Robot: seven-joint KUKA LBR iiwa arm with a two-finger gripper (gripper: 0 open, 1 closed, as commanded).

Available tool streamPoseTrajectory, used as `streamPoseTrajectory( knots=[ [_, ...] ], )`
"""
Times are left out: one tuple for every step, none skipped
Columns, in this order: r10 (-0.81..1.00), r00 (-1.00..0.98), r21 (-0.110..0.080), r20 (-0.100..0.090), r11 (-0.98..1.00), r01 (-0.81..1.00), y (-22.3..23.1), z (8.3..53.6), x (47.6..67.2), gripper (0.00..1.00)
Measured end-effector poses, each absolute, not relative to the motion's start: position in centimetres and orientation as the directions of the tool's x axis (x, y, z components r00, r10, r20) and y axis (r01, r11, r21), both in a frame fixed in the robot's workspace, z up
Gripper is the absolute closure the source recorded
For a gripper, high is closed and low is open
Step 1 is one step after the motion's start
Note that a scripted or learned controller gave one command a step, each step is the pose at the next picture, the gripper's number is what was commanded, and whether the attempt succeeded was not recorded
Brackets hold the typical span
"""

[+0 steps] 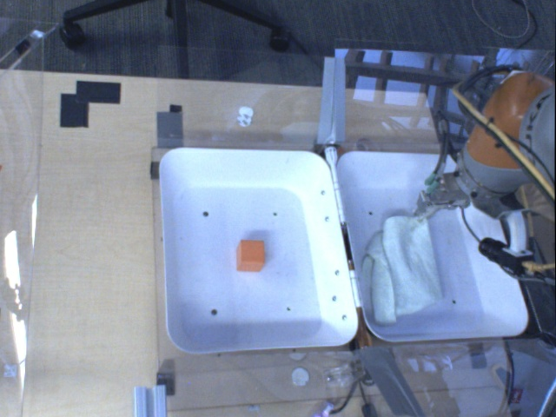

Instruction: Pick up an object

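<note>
Two bins: I see a block point(251, 255) in the left one.
Cloth point(404, 266): lies in the right bin point(486, 315).
Gripper point(432, 200): touches the cloth's top corner; I cannot tell its grip.

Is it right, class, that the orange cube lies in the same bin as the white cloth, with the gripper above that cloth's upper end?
Not quite. The orange cube lies alone in the left bin; the white cloth lies in the right bin. The gripper is indeed above the cloth's upper end, as the camera view shows.
</note>
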State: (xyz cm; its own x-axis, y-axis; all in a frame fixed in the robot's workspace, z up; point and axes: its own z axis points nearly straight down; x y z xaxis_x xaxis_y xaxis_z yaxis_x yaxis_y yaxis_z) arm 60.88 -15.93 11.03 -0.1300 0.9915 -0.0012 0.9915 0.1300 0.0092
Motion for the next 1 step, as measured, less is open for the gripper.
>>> streamPoseTrajectory(
  knots=[
    [0.997, -0.076, 0.006, -0.001, 0.076, 0.997, -11.06, 21.4, 61.97, 1.0]
  ],
)
